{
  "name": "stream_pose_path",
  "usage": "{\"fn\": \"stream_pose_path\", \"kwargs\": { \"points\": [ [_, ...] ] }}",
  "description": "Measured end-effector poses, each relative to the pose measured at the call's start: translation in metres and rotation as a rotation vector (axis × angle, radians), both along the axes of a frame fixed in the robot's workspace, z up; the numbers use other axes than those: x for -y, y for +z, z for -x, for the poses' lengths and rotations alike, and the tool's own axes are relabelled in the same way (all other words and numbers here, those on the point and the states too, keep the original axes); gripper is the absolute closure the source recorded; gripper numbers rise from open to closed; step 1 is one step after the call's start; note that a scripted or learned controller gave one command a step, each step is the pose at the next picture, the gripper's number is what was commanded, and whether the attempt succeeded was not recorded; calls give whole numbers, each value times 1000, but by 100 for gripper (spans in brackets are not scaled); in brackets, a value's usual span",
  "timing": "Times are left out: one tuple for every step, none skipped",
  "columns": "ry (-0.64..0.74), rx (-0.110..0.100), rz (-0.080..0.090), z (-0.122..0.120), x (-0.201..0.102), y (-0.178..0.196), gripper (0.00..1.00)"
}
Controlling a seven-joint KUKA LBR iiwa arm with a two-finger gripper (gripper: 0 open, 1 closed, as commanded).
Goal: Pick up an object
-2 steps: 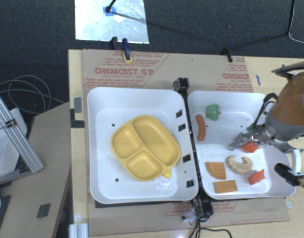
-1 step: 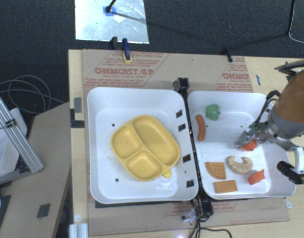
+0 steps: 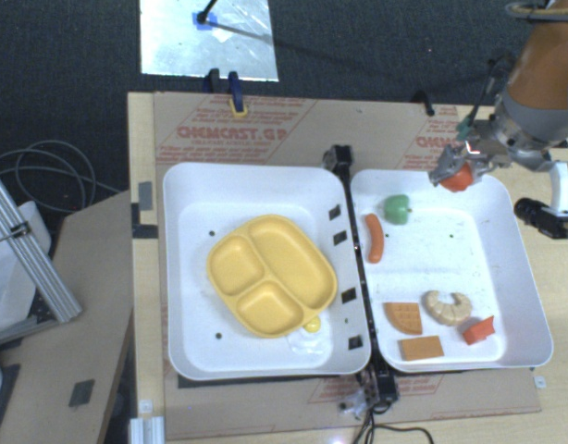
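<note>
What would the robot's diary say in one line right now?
hand: at right bin's far rim, red-orange piece between its fingers | yellow tray: left bin

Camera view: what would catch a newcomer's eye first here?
The yellow tray in the left bin stands out most. Next is the pincer over the right bin's far edge, a red thing between its fingers. Small toy foods dot that bin, among them a green pepper and a sausage.

2 white bins: left bin (image 3: 187,248), right bin (image 3: 506,266). 1 yellow divided plate (image 3: 270,273). Right bin: 1 green toy (image 3: 396,209), 1 sausage (image 3: 374,238), 1 croissant (image 3: 448,305), 2 orange waffle pcs (image 3: 404,317) (image 3: 421,347), 1 red wedge (image 3: 479,329). 1 red-orange item (image 3: 458,179) by the gripper (image 3: 457,163).
</note>
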State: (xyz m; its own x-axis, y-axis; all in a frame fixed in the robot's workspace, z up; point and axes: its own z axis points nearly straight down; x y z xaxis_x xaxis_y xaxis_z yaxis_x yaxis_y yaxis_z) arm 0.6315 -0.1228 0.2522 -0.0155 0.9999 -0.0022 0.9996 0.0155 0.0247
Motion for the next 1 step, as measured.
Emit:
{"fn": "stream_pose_path", "kwargs": {
  "points": [
    [-7, -25, -3, 17, -49, -25, 100]
  ]
}}
